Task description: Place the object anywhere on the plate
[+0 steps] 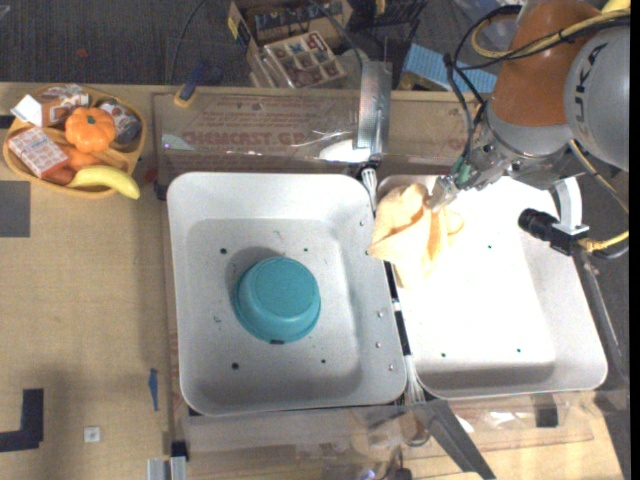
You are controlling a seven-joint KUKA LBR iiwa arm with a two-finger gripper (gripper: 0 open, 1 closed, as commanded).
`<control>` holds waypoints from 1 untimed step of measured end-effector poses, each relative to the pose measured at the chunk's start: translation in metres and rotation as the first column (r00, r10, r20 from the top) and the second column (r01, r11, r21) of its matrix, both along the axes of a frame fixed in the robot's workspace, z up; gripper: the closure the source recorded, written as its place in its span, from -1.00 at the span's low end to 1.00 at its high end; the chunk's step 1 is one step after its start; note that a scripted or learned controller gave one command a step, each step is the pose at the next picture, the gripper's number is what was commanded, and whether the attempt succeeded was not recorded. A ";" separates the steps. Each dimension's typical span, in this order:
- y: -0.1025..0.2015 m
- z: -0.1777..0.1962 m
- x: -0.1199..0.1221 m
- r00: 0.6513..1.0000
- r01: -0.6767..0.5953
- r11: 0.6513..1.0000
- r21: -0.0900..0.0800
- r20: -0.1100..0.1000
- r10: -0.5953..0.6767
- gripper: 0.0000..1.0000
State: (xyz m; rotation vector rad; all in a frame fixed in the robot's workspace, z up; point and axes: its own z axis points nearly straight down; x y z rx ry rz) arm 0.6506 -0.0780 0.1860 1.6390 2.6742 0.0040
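Observation:
A round teal plate [278, 299] lies in the middle of the left white bin [200, 208]. A floppy yellow cloth-like object [408, 232] hangs over the wall between the two bins, at the upper left corner of the right bin [520, 318]. My gripper [442, 196] reaches in from the upper right and is shut on the object's top right edge. The object droops down and left from the fingers, well to the right of the plate. The fingertips are partly hidden by the yellow material.
A bowl of toy fruit with a banana [104, 179] and a pumpkin [90, 129] sits at the far left on the bench. A metal post [373, 108] stands behind the bins' shared wall. Cables and a black fitting [545, 228] hang beside the arm.

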 end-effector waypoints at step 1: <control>-0.001 0.040 0.001 1.000 0.001 1.000 -0.001 -0.001 -0.001 1.00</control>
